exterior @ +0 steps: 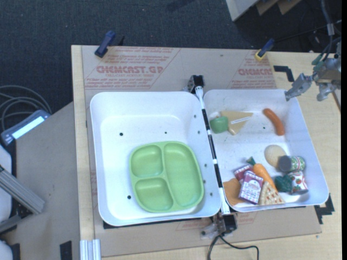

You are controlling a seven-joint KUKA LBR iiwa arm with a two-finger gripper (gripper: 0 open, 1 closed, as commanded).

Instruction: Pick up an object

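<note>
Above right bin's (309,140) far corner | metal pincer (310,88) spread, bare | glossy sausage (274,121) below

The gripper (309,87) hung at the far right edge, its two grey fingers spread apart and angled downward, nothing between them.

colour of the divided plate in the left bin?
Light green, three compartments: the divided plastic plate in the left white bin, camera view.

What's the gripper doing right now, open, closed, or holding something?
Gripper: open, holding nothing, above the far right corner of the right bin.
</note>
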